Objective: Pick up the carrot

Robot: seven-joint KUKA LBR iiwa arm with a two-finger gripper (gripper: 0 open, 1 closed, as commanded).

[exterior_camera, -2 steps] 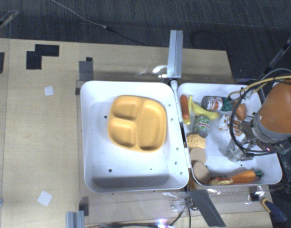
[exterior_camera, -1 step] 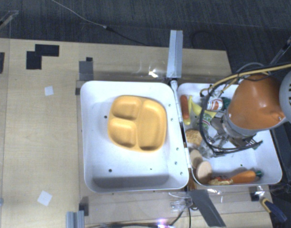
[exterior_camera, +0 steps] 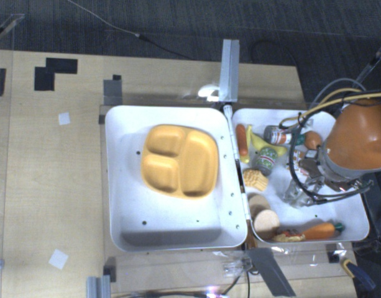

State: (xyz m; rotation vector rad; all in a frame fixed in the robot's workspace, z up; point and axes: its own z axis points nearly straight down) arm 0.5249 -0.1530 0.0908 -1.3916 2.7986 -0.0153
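Observation:
The carrot (exterior_camera: 319,231), orange with a green stem end on its right, lies along the front wall of the right bin (exterior_camera: 358,225). My gripper (exterior_camera: 296,194) hangs over the middle of that bin, a short way up and to the left of the carrot and apart from it. The grey arm with its orange band (exterior_camera: 361,135) comes in from the right and hides the bin's right part.
The right bin's left side holds a red sausage (exterior_camera: 241,140), a banana (exterior_camera: 255,143), two cans (exterior_camera: 265,159), a corn piece (exterior_camera: 255,179) and round bread pieces (exterior_camera: 266,219). A yellow divided plate (exterior_camera: 179,160) lies in the left bin (exterior_camera: 128,216).

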